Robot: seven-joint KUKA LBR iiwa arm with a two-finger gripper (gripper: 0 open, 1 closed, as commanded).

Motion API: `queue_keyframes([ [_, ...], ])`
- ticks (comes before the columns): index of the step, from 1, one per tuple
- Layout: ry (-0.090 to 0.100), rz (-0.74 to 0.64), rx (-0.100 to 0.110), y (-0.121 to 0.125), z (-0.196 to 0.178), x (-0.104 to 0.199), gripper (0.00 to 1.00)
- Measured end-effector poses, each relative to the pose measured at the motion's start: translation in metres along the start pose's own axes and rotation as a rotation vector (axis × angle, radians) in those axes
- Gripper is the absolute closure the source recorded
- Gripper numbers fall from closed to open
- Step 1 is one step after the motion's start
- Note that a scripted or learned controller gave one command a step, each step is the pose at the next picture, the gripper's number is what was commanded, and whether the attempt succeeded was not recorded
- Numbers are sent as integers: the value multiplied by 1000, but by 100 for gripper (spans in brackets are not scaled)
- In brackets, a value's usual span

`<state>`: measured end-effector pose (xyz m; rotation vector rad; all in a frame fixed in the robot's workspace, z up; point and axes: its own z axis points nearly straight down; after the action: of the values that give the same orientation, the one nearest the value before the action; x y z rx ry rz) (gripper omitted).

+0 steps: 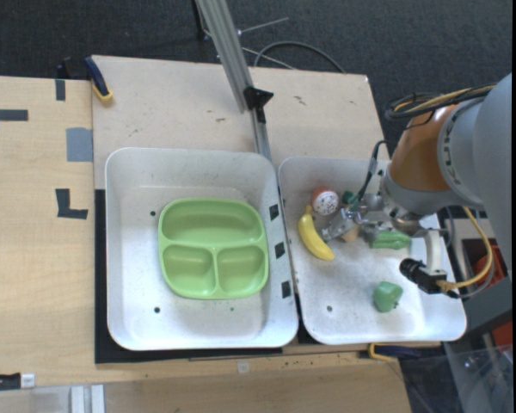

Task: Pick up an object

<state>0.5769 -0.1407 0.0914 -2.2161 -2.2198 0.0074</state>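
- Pale wood surface with grey tape marks carries two shallow white bins side by side; dark floor behind
- left bin holds a green divided plate and nothing graspable besides
- right bin holds the candidates: yellow banana, a pale speckled ball with a red patch, a green flat piece, a green chunky item
- arm comes in from the right, orange band above the wrist, hand low in the upper-middle of the right bin
- hand state: cannot tell, the tip is small and cluttered with cables, no object visible in its grasp
- key relation: banana lies just beside the hand, on the side toward the left bin and slightly nearer the camera; ball sits just beside the hand too, toward the far rim
- banana's long axis runs roughly from far to near, curving, close along the wall shared with the left bin
- judgement: banana or ball is the likeliest target, both much closer than the green chunky item, which sits well apart toward the near rim
- judgement: a banana grasp needs closing across its short width; the nearby wall leaves little room on that side
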Motion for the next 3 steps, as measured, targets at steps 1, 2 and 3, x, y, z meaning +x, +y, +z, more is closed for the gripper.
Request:
queue_keyframes([
  [1,0,-2,-4,1,-13,1,100],
  [2,0,-1,-10,3,-62,11,100],
  [3,-1,0,-10,5,-105,14,100],
])
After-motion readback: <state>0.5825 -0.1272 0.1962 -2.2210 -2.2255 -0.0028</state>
